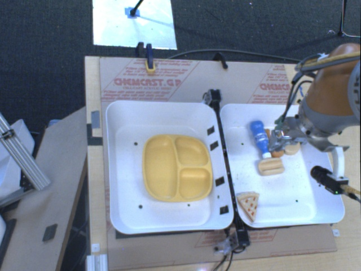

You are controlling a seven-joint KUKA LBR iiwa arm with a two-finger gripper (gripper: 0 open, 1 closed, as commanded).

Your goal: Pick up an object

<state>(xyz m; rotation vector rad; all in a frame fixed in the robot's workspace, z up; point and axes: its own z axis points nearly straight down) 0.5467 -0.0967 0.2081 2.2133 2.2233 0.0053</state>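
Here, two shallow white bins side by side on the counter (pixel 67 151): left bin (pixel 121 129) carrying a yellow divided plate (pixel 177 167), right bin (pixel 304 208) carrying the loose items worth picking. Blue bottle (pixel 260 138) lying on its side near the right bin's upper middle, a hot-dog-like bun (pixel 271 166) just below it, a pizza slice toy (pixel 248 204) well apart at the bin's lower left corner. Gripper (pixel 280 140) down low in the right bin, just beside the bottle's lower end and above the bun, reaching in under the orange-banded arm (pixel 333 89). Possibly a small tan piece (pixel 291 148) touching the metal on its right, though too blurred to name. Cannot tell whether the jaws stand wide or narrow, the wrist hiding them from above; nothing plainly seen between them, so no claim of a hold. Placement suggests a descent aimed at the crowded spot where bottle, bun and tan piece cluster, likely a grasp try in hand. Risk: nudging the bottle aside, being round and free to roll, rather than closing on it.
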